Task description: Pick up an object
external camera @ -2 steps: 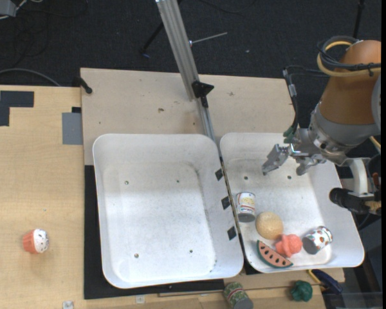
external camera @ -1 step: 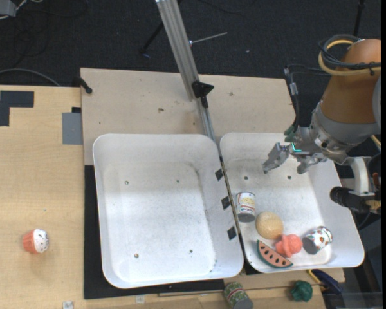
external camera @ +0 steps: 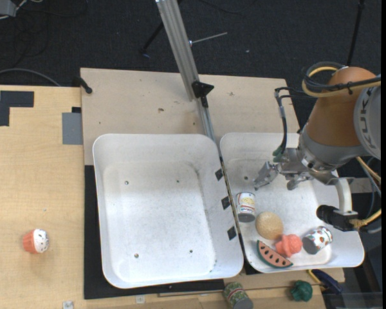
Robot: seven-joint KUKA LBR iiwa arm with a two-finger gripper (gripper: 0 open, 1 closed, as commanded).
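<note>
Gripper [external camera: 280, 174] splayed wide, holding nothing, poised above right bin [external camera: 257, 148]; small can [external camera: 246, 206] just below-left, likeliest target, fingers pre-opened for descent.

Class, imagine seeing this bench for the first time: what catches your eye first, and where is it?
The grey arm with its orange band reaches in from the right, its two-finger gripper above the right white bin. Small colourful objects cluster at that bin's near end: a watermelon-slice toy, a tan ball and a small can.
</note>
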